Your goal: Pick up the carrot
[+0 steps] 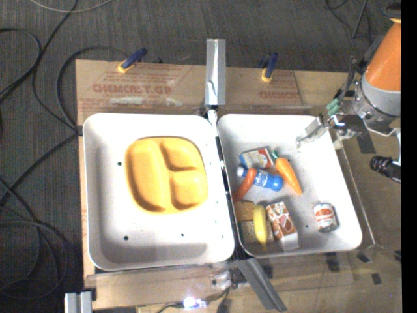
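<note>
Right bin (pixel 326 168): carrot (pixel 288 175) below-left of hand (pixel 311 134).

Dark carpet-like floor (pixel 98 18), loose cables (pixel 39 64)

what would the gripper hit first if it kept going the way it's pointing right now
Probably bare floor of the right bin. The gripper points down-left from the bin's upper right; the carrot lies just beyond, though depth is unclear.

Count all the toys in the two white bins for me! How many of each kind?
Yellow tray: 1
Carrot: 1
Blue bottle: 1
Small cartons: 2
Can: 1
Orange-red sausage-like piece: 1
Yellow piece: 1
Brown piece: 1
Total: 9
</note>
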### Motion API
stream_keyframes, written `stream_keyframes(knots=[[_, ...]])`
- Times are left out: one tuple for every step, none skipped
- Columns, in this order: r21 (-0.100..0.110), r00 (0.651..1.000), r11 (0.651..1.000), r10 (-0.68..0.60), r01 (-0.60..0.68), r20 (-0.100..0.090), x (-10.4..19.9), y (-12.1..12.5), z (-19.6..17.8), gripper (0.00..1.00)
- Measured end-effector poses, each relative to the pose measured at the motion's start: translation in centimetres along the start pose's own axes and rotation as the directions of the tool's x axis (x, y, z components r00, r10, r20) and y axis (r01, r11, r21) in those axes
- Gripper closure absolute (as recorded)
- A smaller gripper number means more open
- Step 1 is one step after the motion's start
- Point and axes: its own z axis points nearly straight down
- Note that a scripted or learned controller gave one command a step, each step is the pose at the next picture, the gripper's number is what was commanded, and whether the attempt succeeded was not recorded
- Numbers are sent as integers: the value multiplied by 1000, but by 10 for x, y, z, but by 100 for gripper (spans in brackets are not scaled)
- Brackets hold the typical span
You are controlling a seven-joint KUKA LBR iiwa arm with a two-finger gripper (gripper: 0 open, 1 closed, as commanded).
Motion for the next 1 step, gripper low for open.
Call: stream_keyframes(knots=[[2,993,993,116,-116,0,14,-10,132,0]])
